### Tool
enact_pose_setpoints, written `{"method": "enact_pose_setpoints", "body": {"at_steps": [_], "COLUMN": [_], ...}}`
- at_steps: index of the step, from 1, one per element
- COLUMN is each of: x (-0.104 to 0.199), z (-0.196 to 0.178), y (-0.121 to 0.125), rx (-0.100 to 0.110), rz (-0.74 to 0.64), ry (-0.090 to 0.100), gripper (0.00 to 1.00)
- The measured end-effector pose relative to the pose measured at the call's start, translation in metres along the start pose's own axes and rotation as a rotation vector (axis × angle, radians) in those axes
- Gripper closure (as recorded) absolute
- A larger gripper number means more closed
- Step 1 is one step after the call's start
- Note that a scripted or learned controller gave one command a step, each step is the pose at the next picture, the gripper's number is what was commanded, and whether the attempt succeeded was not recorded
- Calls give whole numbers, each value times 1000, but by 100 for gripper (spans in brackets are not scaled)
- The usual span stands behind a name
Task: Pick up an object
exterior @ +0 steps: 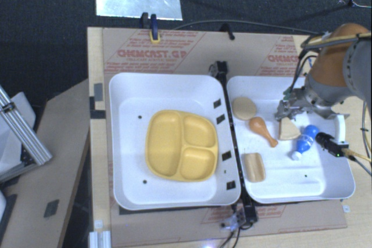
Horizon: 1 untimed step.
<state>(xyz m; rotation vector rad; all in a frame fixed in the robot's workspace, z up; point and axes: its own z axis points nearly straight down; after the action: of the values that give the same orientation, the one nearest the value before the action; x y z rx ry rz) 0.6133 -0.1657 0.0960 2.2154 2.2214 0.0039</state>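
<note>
The right bin [325, 186] holds a round tan piece [244, 107], an orange drumstick-shaped toy [263, 130], a pale wedge [288, 129], a blue and white bottle [304, 142] and a tan bread slice [253, 166]. My gripper [286, 112] hangs low over the upper right part of this bin, right above the pale wedge. Its fingertips are too small and dark to read. Nothing shows lifted off the bin floor.
The left bin [128, 101] holds a yellow sectioned plate [181, 144]. A black divider with clips [225, 125] runs between the two bins. My grey arm with its orange band [337, 64] comes in from the right edge.
</note>
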Motion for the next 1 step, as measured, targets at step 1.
{"method": "enact_pose_setpoints", "body": {"at_steps": [1], "x": [0], "z": [-64], "y": [-3], "rx": [-2], "rz": [0], "ry": [0], "gripper": [100]}}
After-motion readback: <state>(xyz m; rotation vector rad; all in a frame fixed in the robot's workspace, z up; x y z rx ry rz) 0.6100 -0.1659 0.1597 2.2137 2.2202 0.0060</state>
